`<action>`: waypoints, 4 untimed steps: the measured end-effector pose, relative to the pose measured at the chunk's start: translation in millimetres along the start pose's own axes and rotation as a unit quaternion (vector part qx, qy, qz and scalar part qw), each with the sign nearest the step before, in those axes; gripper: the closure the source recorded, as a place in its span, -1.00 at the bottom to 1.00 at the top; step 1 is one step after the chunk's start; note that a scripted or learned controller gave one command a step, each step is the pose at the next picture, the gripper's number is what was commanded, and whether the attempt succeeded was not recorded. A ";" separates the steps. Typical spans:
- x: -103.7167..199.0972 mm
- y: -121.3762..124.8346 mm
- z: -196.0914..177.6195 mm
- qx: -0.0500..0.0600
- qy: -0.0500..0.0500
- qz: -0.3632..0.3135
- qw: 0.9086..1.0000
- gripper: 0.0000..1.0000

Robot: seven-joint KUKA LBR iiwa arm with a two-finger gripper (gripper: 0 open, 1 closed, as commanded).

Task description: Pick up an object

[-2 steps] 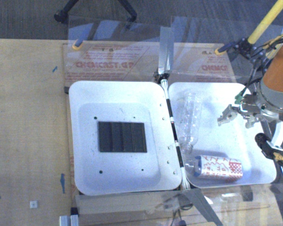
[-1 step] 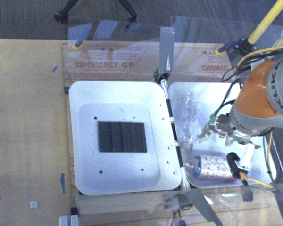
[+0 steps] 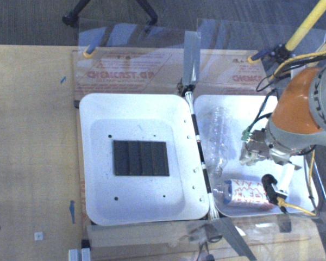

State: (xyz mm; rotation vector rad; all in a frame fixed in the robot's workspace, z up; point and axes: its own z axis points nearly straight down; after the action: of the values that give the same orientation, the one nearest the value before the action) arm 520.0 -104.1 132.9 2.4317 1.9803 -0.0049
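Observation:
A clear plastic bottle (image 3: 217,137) lies lengthwise in the left part of the right bin (image 3: 236,103). Along that bin's front wall lies a white can with red lettering (image 3: 244,192), on its side. A black ribbed rectangular pad (image 3: 140,157) rests flat in the middle of the left bin (image 3: 98,113). My gripper (image 3: 251,153) hangs over the right bin, just right of the bottle and above the can. The wrist's metal body covers its tips, and nothing shows held in it.
The arm's orange band (image 3: 296,110) and grey wrist cover the right bin's right side. Cables and a black-and-white fitting (image 3: 276,186) hang near the can's right end. Clear plastic guards (image 3: 191,53) stand behind the bins. Bare wooden bench (image 3: 32,145) lies left.

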 end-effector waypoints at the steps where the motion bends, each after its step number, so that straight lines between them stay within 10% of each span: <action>1: 0.0 0.0 0.0 0.000 0.000 0.000 1.000 -1.00; 2: -99.4 -11.6 9.2 0.002 0.003 0.053 0.999 -1.00; 4: -63.8 -28.9 24.1 0.002 0.004 -0.075 0.997 -1.00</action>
State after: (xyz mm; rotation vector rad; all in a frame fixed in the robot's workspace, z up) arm 478.7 -160.9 109.1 2.2824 2.1637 -0.0011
